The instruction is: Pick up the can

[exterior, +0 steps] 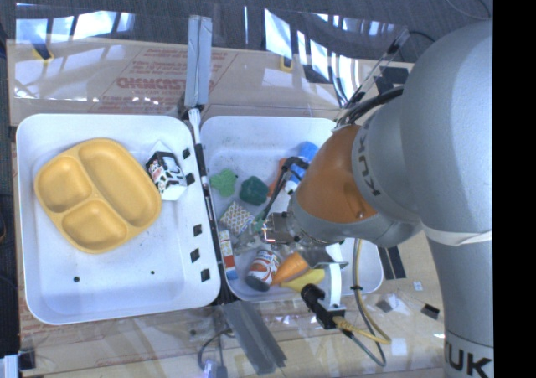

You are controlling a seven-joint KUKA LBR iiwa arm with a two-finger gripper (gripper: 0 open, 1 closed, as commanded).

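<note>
Still early: can (262, 267) lies unlifted at lower centre of the right bin (251, 129), gripper (270, 232) just above it, finger state unclear.

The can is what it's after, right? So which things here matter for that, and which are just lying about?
Part of the job:
- can, lying near the front of the right bin
- gripper, low over that bin, just above the can

Just lying about:
- yellow divided plate in the left bin
- black-and-white carton beside it
- green blocks
- orange cone
- checkered card
</note>
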